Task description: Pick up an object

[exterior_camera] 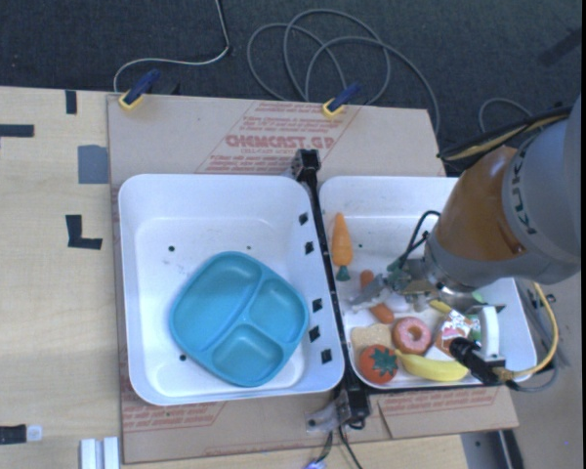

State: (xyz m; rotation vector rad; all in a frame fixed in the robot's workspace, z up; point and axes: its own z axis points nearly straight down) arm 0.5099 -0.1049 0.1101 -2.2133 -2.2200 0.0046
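Floor: I see dark carpet with looped grey cables.
Bench: pale wood under a cardboard sheet, clamped at the top edge.
Left bin: smooth white plastic holding a blue three-part tray.
Right bin: carrot, pink donut, banana, tomato, bread.
Arm: grey with an orange band, low over the right bin.
Gripper: just above the donut; I cannot tell its state.
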